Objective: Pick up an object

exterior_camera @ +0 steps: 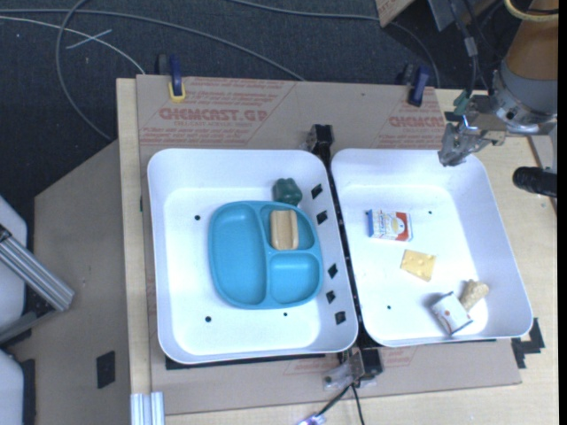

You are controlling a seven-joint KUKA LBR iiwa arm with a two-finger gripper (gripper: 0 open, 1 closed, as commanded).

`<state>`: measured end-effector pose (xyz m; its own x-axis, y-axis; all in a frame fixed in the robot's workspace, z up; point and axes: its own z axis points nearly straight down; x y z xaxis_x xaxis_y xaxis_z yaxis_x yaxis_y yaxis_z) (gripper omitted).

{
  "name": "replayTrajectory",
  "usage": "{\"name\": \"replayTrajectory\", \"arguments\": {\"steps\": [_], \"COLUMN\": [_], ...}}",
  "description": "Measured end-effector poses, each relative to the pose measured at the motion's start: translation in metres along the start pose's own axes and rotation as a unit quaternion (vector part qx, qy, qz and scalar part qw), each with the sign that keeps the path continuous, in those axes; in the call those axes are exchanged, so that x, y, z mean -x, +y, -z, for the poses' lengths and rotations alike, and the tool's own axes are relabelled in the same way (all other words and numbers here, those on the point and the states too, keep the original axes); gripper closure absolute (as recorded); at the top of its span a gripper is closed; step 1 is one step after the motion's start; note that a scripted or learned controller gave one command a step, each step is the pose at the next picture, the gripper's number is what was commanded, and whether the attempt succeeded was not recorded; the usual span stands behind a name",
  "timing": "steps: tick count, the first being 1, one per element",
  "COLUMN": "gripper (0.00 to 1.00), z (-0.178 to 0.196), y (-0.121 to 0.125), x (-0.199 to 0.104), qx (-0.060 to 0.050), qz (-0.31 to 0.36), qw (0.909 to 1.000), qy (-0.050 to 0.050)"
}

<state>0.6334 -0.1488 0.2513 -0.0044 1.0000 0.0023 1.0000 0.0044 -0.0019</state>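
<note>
A small carton [452, 312] and a pale lump [474, 293] are seen nearest in the right bin [505, 246], then a cheese wedge [418, 264] and a milk box [389, 225]. The gripper [452, 151] is held above the far rim; its state cannot be told.

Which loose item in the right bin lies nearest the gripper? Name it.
The small white carton with blue and red print, lying highest in the right bin. The yellow wedge and the two pieces at the lower corner lie farther from the gripper.
</note>
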Motion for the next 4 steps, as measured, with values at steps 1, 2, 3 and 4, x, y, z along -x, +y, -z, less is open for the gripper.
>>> {"name": "replayTrajectory", "arguments": {"steps": [1,2,3,4], "gripper": [1.00,1.00,1.00,1.00], "z": [0.001,0.004,-0.015,-0.011], "y": [0.000,-0.005,-0.009,-0.022], "x": [-0.061,-0.112,-0.160,-0.211], "qx": [0.000,0.000,-0.001,-0.001], "qz": [0.001,0.001,0.000,0.001], "qw": [1.0000,1.0000,1.0000,1.0000], "qy": [0.000,0.001,0.000,0.000]}}
